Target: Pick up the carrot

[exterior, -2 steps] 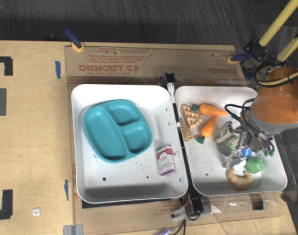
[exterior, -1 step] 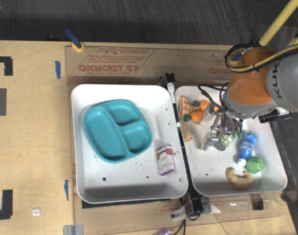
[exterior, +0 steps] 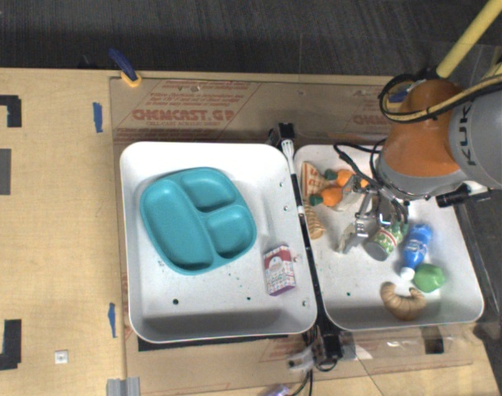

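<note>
The carrot [exterior: 332, 195] is small and orange with a green top. It lies in the right bin [exterior: 458, 308] near the bin's upper left, beside a pizza slice [exterior: 311, 176]. A second orange piece [exterior: 344, 176] sits just above the carrot. My gripper [exterior: 359, 233] hangs over the middle of the right bin, below and to the right of the carrot and apart from it. It is open, and nothing shows between its fingers.
A green and red can [exterior: 388, 240], a blue bottle [exterior: 415, 247], a green object [exterior: 429, 277] and a brown croissant [exterior: 403, 299] lie right of the gripper. A tan piece [exterior: 316, 223] lies by the divider. The left bin [exterior: 143, 304] holds a teal divided plate [exterior: 198, 218] and a small carton [exterior: 279, 269].
</note>
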{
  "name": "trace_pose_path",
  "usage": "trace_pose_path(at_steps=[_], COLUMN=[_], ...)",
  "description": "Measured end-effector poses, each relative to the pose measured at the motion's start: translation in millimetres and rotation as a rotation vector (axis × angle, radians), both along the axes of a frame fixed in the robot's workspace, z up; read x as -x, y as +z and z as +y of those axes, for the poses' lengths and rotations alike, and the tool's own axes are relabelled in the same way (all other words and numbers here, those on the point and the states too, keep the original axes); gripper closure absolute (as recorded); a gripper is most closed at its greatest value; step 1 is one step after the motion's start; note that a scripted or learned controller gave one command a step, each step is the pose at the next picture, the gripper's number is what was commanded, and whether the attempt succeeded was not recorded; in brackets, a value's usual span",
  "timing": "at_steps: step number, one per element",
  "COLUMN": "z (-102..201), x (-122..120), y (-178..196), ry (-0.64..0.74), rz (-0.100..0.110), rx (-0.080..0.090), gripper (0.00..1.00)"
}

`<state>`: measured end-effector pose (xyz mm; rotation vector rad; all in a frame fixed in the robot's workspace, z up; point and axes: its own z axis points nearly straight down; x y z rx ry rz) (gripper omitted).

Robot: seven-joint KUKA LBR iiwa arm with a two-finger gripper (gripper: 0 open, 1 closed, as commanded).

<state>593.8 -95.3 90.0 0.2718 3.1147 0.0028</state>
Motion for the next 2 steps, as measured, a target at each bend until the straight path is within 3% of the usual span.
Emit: trace_pose_path(at_steps=[1, 2], z=[-8.7, -29.2], x=[-60.1, -3.3], y=[-1.2, -0.5], ry=[-0.311, -0.295], rz=[0.048, 0.006], rx=[0.002, -0.002], gripper=[0.00, 0.00])
